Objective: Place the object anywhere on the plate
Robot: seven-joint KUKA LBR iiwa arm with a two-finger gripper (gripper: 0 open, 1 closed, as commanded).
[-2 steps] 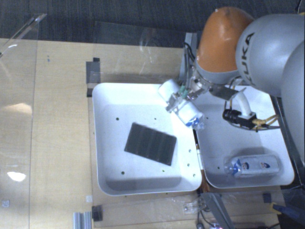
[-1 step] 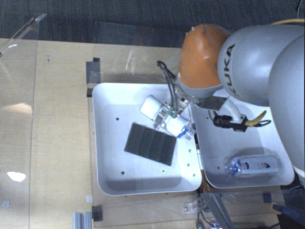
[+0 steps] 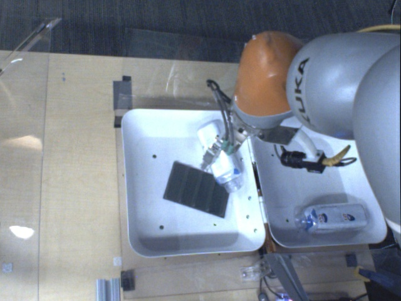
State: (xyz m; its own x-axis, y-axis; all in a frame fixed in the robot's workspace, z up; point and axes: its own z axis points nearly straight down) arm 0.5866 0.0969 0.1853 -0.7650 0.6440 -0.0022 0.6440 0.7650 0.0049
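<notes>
1. Looking down at a slant, the camera view shows a light wooden worktop (image 3: 69,187) carrying two shallow white bins side by side: the left bin (image 3: 144,231) and the right bin (image 3: 351,187).
2. The grey arm (image 3: 351,68) enters from the right of the view, with its orange band (image 3: 266,74) above the wrist positioned over the back right corner of the left bin.
3. The tool (image 3: 216,146) hangs below the wrist over the right part of the left bin. Its state cannot be told: the wrist and cabling hide it.
4. A dark rectangular plate (image 3: 195,189) lies flat near the middle of the left bin floor, turned at an angle to the bin walls.
5. A clear plastic bottle (image 3: 225,171) sits directly under the tool, at the plate's upper right corner. Whether it is gripped, or touches the plate, cannot be told.
6. A second clear bottle with a blue label (image 3: 331,218) lies on its side near the front wall of the right bin, well apart from the tool.
7. A black cable with a yellow-tipped connector (image 3: 310,160) hangs over the right bin, just beside the wrist.
</notes>
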